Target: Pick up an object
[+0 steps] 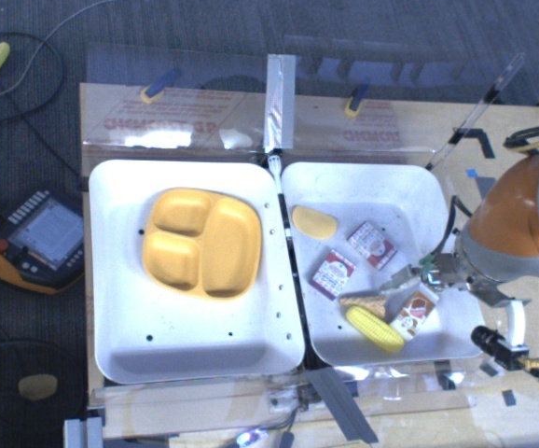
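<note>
Left bin (111, 278): just a yellow divided tray (202, 242), lying flat. Right bin (419, 189): yellow oval (313, 221), two red-white packets (371, 244) (333, 274), corn cob (374, 328), and a third packet (415, 312) at the near right. Gripper (402, 284) low over that near-right clutter, beside the corn; finger state can't be made out.

I see the gripper (393, 289) low in the right bin (419, 183), over the corn cob (374, 328); a yellow divided tray (202, 242) fills the left bin (120, 250).
</note>
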Action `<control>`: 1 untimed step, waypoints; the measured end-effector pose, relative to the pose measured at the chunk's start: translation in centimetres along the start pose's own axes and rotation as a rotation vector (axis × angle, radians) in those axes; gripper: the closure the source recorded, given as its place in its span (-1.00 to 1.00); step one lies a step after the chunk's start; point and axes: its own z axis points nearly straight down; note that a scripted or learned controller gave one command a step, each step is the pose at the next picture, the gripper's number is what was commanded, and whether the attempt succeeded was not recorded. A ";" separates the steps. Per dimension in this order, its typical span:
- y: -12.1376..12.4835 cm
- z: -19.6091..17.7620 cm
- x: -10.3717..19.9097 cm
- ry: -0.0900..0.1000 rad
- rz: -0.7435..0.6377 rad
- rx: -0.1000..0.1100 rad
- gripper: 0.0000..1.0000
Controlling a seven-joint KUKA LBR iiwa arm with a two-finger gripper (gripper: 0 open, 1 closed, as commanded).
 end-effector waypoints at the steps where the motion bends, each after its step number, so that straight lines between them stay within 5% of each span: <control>1: -0.5 0.3 0.8 -0.014 -0.092 0.005 -1.00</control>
